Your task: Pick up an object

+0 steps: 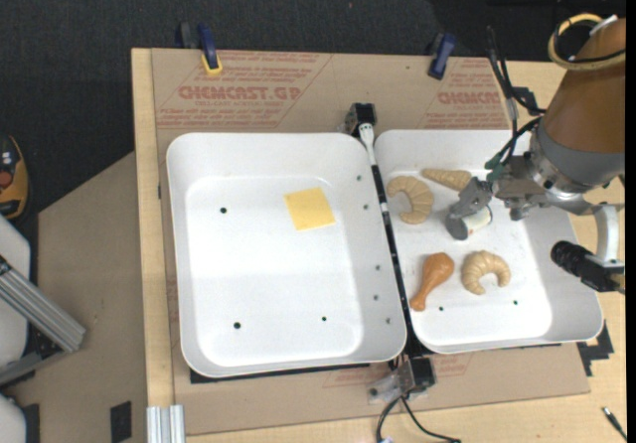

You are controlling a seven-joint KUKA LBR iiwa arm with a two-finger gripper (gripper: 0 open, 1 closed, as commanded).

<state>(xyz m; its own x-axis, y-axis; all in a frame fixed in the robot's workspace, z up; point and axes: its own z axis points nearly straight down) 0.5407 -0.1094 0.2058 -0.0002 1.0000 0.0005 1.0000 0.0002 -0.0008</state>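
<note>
Nearest the camera, a drumstick (431,279) and a croissant (485,271) are lying side by side, just apart, in the front half of the right bin (556,327). Behind them the gripper (465,218) is hanging low over the bin's middle, a small white piece (480,217) showing at its tip; whether it is released or clenched cannot be told. Farther back, a second croissant (411,199) and a pale cone-like piece (446,178) are resting near the rear wall. A yellow slice (309,209) is sitting alone in the left bin (199,262). The arm appears to be in the reaching step, with nothing lifted; next, it needs to settle squarely over one item, close and rise.
</note>
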